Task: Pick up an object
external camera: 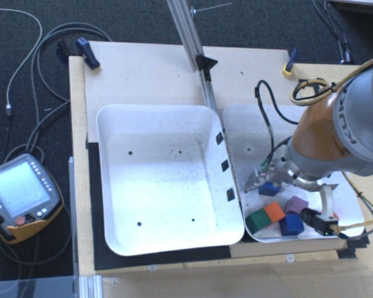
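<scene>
In the right bin [244, 129], my gripper [259, 180] hangs low over the floor, close to the wall shared with the left bin. A small blue block [269, 189] lies directly beneath and against it; whether it is gripped is hidden by the wrist. Towards the front of the same bin sit a green block [257, 219], an orange block [274, 212], a purple block [296, 204] and a second blue block [291, 224], packed close together.
The left bin [155, 109] stands beside the right one, and their walls meet near the gripper. A slanted metal pole [185, 27] rises behind the bins. Cables [265, 113] trail over the right bin's back. A teach pendant [18, 194] lies off the bench at left.
</scene>
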Robot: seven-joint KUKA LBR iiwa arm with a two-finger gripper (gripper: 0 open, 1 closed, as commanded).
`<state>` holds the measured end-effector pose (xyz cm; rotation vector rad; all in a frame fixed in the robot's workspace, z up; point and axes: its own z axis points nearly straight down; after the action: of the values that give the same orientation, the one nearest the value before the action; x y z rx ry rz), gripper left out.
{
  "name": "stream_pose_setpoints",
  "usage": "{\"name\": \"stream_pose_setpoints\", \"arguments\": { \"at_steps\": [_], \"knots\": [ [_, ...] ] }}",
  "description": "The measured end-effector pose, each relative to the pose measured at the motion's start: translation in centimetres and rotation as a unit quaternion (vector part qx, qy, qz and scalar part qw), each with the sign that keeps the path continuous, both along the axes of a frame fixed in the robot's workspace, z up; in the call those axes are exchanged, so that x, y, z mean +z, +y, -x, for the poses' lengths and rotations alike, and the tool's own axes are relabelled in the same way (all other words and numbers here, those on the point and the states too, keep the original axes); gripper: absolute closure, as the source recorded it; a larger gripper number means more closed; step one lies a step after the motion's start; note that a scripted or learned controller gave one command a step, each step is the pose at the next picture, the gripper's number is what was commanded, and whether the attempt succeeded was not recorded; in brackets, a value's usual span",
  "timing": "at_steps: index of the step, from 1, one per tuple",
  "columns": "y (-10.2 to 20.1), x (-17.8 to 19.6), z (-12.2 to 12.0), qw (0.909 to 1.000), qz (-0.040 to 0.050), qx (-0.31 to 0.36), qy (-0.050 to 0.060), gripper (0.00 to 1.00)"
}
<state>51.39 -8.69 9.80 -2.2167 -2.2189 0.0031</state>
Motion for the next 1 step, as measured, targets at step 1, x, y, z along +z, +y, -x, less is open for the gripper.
{"name": "stream_pose_setpoints", "arguments": {
  "at_steps": [1],
  "knots": [
    [0.00, 1.21, -0.11, 1.0000, 0.0000, 0.000, -0.003, 1.00]
  ]
}}
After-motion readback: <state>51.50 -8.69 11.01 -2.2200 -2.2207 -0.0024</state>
